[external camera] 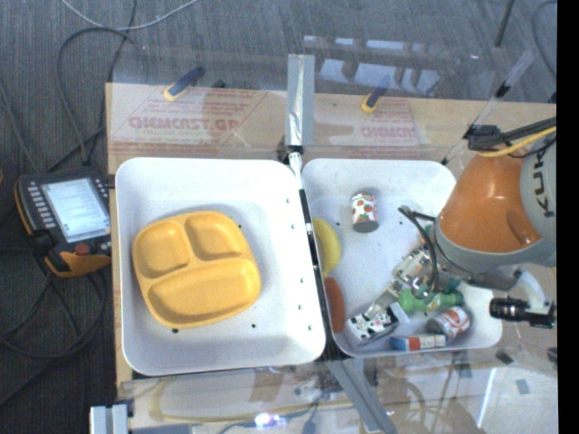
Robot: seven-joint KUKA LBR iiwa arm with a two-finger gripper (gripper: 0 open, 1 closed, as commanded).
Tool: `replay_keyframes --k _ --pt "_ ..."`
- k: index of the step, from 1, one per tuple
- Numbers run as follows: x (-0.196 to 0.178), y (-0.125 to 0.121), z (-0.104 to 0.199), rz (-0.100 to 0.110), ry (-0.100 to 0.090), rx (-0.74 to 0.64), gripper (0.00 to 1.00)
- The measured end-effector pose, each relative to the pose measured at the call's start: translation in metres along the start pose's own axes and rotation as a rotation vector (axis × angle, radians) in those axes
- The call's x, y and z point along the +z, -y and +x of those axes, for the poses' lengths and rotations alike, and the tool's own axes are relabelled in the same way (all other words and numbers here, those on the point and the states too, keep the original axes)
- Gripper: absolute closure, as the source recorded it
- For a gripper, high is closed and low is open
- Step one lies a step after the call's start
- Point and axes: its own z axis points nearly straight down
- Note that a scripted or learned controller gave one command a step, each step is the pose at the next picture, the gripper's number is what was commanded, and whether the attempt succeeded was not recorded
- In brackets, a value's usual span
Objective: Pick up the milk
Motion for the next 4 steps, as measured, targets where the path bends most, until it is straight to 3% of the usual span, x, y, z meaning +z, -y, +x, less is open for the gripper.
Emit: replay_keyframes --k 1,2,3,4 --pt "0.040 -0.032 0.001 -0.006 0.011 -0.037 0.00" --pt "0.040 0.028 -0.033 -0.008 0.009 0.056 0.00" --pt "0.034 0.055 -0.054 -0.001 -0.004 0.118 0.00" --pt "-0.003 0.028 -0.107 0.001 -0.004 0.045 0.00"
